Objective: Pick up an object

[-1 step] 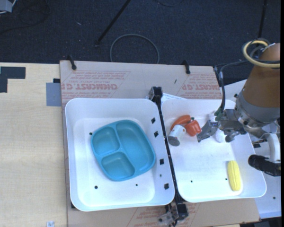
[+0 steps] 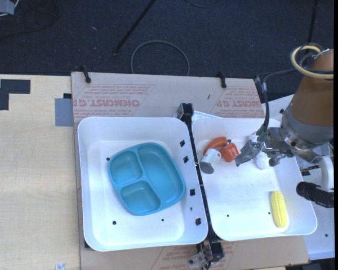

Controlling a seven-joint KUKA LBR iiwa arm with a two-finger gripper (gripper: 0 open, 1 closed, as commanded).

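An orange and white toy (image 2: 217,151) lies in the right bin (image 2: 242,229), near its upper left corner and close to the black divider (image 2: 194,173) between the bins. It looks like a short orange body with a rounded orange piece at its right end and a white and grey stub pointing down-left; what it actually is cannot be made out at this size. The gripper (image 2: 253,152) sits low over the same bin just right of the toy, with a small white object (image 2: 262,161) beside it. Its grey metal parts blur together, so how far the fingers stand apart, or whether anything sits between them, cannot be told. A yellow corn cob (image 2: 278,208) lies near the bin's lower right corner. The left bin (image 2: 96,218) holds a blue divided plate (image 2: 145,178).
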